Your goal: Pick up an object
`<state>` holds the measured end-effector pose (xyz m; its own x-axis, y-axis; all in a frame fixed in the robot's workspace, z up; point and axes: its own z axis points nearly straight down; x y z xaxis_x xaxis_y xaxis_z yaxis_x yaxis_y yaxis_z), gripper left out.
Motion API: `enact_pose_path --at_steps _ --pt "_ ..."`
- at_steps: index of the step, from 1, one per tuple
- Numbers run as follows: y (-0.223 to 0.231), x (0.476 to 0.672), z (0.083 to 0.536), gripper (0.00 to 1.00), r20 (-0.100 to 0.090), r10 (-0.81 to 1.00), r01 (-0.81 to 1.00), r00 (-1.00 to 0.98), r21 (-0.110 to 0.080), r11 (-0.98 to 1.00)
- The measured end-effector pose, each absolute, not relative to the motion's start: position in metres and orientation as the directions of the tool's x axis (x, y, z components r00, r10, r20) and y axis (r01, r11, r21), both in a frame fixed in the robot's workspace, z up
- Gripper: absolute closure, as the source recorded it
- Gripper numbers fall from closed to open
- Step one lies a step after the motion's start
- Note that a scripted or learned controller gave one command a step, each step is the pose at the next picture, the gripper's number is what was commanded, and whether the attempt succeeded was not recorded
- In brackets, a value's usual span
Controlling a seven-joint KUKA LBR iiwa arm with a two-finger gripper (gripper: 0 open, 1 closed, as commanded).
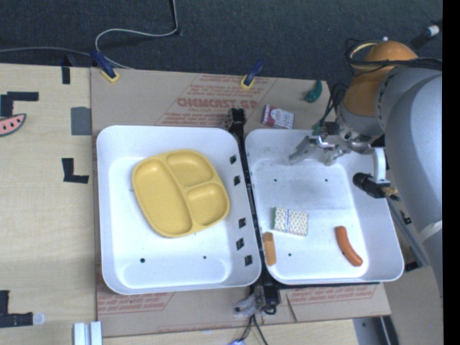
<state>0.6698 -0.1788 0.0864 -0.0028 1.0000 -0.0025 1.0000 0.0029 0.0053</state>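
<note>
The right bin holds a pale patterned square packet, an orange sausage-like piece near its right side, and a small brown piece against its left wall. My gripper hangs over the bin's far edge, well above and behind these objects, its two metal fingers spread apart with nothing between them. The grey arm with its orange band comes in from the right.
The left bin carries a yellow divided plate. A small red-and-white packet lies on the cardboard behind the right bin. Clips and a cable sit along the bench's far edge.
</note>
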Motion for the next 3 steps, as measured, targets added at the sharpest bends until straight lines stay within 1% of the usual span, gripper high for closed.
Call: enact_pose_path --at_steps 1,2,3 --pt "-0.179 0.67 0.097 1.0 -0.007 1.0 1.0 -0.004 0.005 0.004" --pt "-0.179 0.67 0.096 0.0 -0.006 1.0 1.0 -0.004 0.004 0.004" --pt "-0.17 0.618 0.087 0.0 -0.003 1.0 1.0 -0.001 0.004 0.001"
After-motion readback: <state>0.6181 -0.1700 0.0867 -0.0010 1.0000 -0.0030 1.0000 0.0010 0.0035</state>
